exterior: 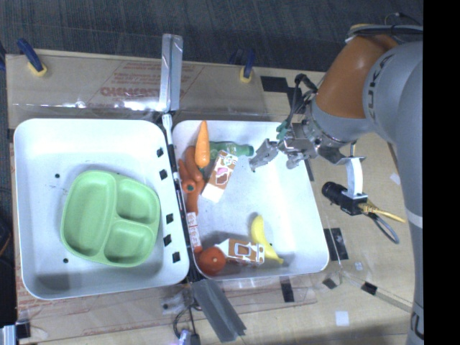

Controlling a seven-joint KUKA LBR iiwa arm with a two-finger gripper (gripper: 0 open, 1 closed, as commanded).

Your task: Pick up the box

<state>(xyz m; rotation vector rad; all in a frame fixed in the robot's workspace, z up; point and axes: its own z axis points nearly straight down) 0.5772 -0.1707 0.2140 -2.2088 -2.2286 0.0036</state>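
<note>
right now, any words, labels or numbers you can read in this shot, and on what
Nothing reads clearly.
Red print on the cardboard sheet behind the bins: too faint and blurred.
Label on the small box by the carrot: blurred.
Label on the carton beside the banana: blurred.

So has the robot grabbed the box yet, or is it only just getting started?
Nothing looks done yet. The box lies in the right bin, leaning against the carrot, and nothing grips it. Right now the claw hangs above the bin's upper right part, off to the box's right and apart from it, holding nothing. Left to do: move across over the box, come down, close on it and lift it.
</note>
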